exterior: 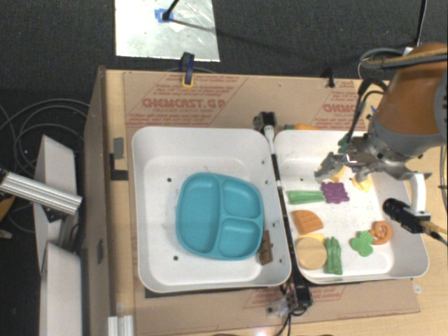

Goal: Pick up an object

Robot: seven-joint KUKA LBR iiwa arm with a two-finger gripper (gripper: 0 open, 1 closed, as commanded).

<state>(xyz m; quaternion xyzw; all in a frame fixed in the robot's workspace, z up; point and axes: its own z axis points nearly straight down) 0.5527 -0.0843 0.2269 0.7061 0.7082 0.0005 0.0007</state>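
My gripper (335,168) hangs over the upper middle of the right bin (413,261), its fingers spread open with nothing between them. Just below it lies a purple grape cluster (335,192), with a green bean pod (306,197) to the left. A yellow piece (361,183) peeks out beside the gripper's right side. Further down lie an orange wedge (306,221), a tan round piece (311,253), a green pickle (333,255), a green leafy toy (362,243) and an orange ring (381,232).
The left bin (150,187) holds a blue divided plate (218,215), and a small brown item (266,247) lies at its right wall. An orange bit (306,127) sits at the right bin's far rim. The arm covers the right bin's upper right corner.
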